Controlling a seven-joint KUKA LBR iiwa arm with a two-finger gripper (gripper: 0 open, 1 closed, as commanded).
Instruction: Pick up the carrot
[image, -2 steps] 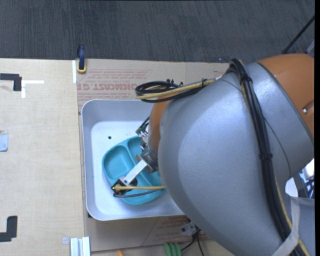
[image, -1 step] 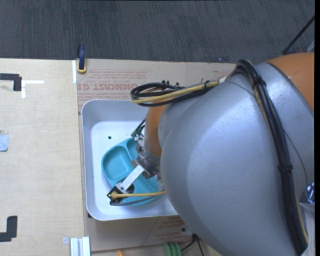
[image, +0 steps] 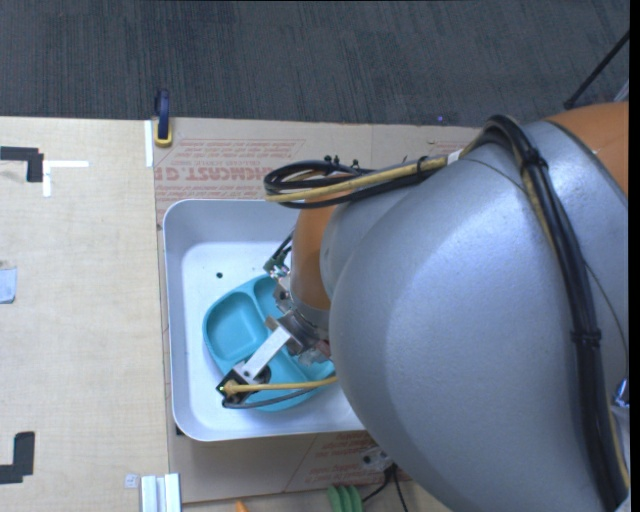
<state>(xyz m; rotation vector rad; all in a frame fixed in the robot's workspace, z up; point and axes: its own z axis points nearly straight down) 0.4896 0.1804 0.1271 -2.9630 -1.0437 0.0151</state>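
One blue dish (image: 232, 338) lies near the bin's (image: 178, 330) left wall.

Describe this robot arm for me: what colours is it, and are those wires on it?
The arm is a bulky, smooth, rounded grey shell, with an orange band above the wrist. Yes, those are wires: black cables run along the shell, and a black-and-yellowish bundle loops near the wrist.
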